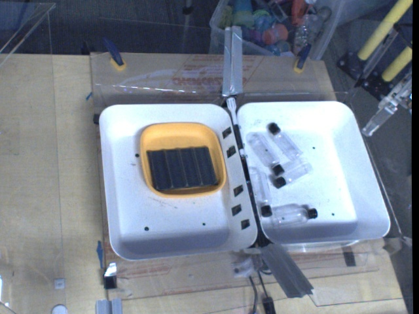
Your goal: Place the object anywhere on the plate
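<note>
vials lay scattered in right bin, clear, light, slick, likely brittle | I'd grab mid-barrel | plate sat in left bin | pincer state: I couldn't tell

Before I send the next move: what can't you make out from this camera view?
- Hand: cut off by the right edge; a pale part shows, state unreadable.
- Clear vials in the right bin: transparent against white, so outlines and count are uncertain.
- Dark ribbed item on the yellow plate: too small to identify.
</note>
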Controlling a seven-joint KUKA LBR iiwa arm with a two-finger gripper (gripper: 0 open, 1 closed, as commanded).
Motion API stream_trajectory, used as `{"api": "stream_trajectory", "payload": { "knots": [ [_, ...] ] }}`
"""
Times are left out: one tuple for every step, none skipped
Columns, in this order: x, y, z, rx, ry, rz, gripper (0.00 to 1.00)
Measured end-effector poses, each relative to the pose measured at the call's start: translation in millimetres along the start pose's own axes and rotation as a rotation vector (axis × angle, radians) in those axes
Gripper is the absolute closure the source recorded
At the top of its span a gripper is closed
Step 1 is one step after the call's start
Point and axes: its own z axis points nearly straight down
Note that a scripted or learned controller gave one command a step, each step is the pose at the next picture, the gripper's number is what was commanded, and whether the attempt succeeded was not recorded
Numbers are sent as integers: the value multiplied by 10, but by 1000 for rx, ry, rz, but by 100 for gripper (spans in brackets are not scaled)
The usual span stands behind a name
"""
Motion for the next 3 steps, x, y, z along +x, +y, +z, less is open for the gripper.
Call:
{"api": "stream_trajectory", "payload": {
  "knots": [
    [153,-158,-286,-2,-4,-15,0],
    [263,-280,-439,-2,-4,-112,0],
    [389,-413,-251,0,0,-169,0]
  ]
}}
